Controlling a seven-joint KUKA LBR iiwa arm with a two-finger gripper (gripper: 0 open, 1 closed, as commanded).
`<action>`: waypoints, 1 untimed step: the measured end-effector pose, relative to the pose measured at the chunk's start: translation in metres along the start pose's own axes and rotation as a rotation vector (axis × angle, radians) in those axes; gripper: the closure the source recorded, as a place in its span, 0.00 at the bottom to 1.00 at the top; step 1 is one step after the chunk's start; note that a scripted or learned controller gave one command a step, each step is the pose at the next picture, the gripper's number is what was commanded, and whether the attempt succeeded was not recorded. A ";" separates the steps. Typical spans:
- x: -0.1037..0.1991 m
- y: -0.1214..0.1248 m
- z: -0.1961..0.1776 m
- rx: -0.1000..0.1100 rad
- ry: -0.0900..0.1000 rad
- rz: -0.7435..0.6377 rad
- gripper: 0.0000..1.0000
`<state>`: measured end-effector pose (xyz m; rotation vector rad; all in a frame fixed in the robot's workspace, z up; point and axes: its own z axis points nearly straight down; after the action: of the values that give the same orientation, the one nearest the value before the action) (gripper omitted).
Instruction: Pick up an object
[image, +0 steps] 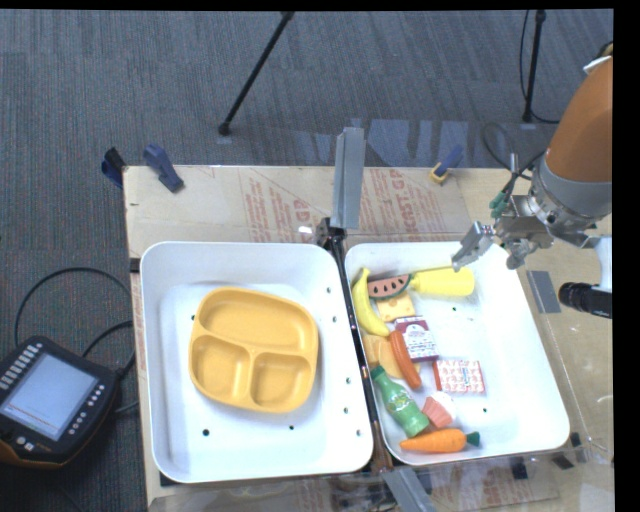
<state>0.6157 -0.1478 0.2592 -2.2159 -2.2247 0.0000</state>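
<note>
My gripper (493, 250) hangs over the far edge of the right bin (520, 340), open, with nothing between its fingers. Its left fingertip (467, 250) is just above the right end of a yellow cylinder-shaped toy (445, 283). Beside that toy lie a watermelon slice (389, 286) and a banana (365, 305). Further forward in the bin are a red carton (417, 337), an orange sausage-shaped toy (404, 360), a red-and-white box (460, 375), a green bottle (400, 402) and a carrot (437, 441).
The left bin (165, 290) holds a yellow divided plate (255, 348). A grey post (348, 185) stands behind the seam between the bins. A teach pendant (45, 400) lies on the floor at the left, and tripod legs (255, 70) stand behind the bench.
</note>
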 end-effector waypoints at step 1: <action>-0.018 0.027 0.105 0.007 0.002 -0.122 0.00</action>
<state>0.6428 -0.1656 0.1545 -2.0717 -2.3507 0.0060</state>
